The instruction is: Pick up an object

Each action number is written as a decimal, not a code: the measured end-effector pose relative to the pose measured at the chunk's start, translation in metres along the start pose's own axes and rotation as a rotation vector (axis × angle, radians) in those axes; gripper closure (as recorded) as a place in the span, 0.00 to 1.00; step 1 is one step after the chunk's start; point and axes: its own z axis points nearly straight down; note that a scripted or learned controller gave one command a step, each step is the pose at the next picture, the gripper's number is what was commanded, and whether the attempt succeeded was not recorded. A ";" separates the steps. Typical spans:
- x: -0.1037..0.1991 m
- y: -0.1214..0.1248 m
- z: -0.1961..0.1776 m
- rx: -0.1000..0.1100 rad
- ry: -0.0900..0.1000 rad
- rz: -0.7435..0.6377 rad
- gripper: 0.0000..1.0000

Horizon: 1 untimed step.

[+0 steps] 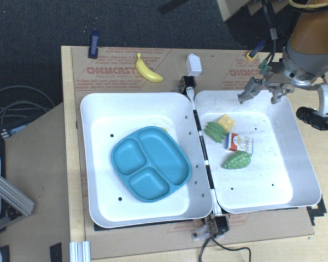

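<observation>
Start at the left bin (95, 119): you have a blue divided plate (149, 163) lying flat in it, untouched. Beyond it, on the surface (76, 146) at the far edge, a yellow banana (147, 70) rests outside both bins.

Move to the right bin (295, 168). Your candidates sit clustered in its left part: a dark green piece (214, 131) touching a yellow block (226, 123), a small red and white packet (239, 143) just near of them, and a bumpy light green object (236, 160) nearest of all. All four lie on the bin floor.

At the far right, the gripper (265, 90) hangs over the bin's far rim, its fingers spread apart with nothing between them, well apart from the cluster.

So, by my reading, nothing is picked yet. You still have the reach toward the cluster, the descent, the close and the lift ahead of you.
</observation>
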 end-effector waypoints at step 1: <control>0.026 -0.036 0.129 -0.001 -0.001 0.001 0.00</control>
